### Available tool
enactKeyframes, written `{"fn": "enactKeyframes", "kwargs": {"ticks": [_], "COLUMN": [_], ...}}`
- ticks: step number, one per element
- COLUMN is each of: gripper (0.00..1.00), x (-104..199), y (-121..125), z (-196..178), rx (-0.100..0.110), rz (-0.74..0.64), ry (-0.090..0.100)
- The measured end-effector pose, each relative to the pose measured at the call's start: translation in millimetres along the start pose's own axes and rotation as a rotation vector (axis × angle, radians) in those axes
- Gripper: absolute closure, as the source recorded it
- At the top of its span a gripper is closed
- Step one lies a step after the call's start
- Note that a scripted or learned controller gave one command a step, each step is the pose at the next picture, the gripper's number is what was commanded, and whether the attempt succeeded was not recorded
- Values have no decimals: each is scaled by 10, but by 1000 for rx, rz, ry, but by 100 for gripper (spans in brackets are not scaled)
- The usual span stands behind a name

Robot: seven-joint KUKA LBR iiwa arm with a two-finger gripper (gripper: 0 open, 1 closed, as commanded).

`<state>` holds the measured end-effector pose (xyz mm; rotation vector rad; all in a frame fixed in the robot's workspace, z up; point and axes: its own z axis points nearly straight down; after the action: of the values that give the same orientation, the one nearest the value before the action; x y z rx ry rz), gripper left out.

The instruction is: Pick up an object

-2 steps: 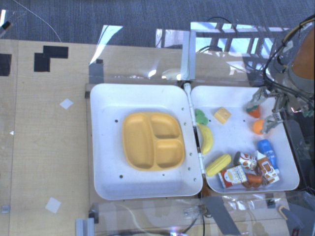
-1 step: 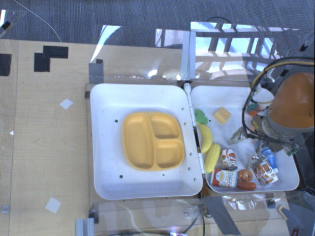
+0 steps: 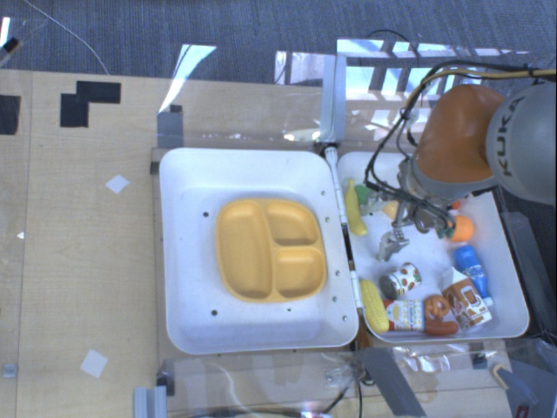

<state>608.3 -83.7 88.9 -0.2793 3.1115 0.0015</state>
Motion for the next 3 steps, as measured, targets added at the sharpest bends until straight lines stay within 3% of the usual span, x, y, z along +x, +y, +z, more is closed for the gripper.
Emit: {"fn": "enactKeyframes", "kwargs": {"ticks": [1, 2, 3], "gripper": [0, 0, 0], "x": [70, -417, -172], "y": [-775, -1099, -1269], "z": [5, 19, -540], "rx": [5, -3, 5], "rz": [-81, 218, 454], "ry": [4, 25, 8]}}
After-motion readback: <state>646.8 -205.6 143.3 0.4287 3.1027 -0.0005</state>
